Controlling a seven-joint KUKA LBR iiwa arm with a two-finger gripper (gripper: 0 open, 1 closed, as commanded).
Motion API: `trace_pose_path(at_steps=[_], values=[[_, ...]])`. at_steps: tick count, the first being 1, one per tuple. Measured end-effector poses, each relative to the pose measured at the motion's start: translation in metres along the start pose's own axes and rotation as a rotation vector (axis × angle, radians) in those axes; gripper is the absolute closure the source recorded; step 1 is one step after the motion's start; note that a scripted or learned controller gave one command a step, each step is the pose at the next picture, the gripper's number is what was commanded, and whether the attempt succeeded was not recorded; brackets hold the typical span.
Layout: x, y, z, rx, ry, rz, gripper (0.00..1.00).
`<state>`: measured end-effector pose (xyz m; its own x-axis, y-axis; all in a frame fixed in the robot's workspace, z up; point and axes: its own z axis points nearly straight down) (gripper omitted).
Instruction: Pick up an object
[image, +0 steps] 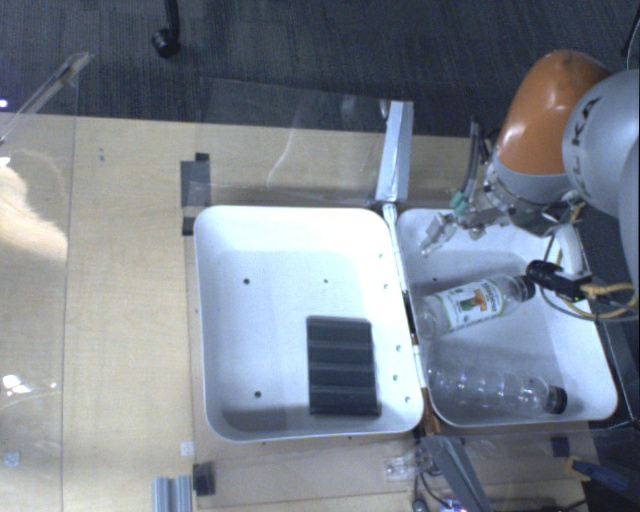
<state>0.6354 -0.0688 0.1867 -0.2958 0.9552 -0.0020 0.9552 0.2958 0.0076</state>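
Observation:
My gripper (438, 236) hangs over the far left corner of the right bin (590, 345), with the orange-banded wrist (545, 105) behind it to the right. A clear bottle with a white and green label (470, 303) lies on its side in the middle of that bin, just below the gripper and apart from it. Along the bin's near wall lies a second clear bottle with a dark cap (500, 390). A black ribbed block (342, 366) rests flat in the left bin (230, 300), towards its near right.
A metal strut (394, 150) rises behind the gap between the two bins. Cables (575, 285) trail from the arm over the right bin's far right side. The wooden bench (110, 330) spreads out to the left.

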Motion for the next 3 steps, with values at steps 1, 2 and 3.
trace_pose_path(at_steps=[1,2,3], values=[[-0.029,-0.045,0.093,0.003,0.000,0.004,0.00],[-0.029,-0.042,0.081,-0.004,-0.001,0.002,1.00],[-0.056,0.010,0.020,-0.001,-0.001,-0.032,1.00]])
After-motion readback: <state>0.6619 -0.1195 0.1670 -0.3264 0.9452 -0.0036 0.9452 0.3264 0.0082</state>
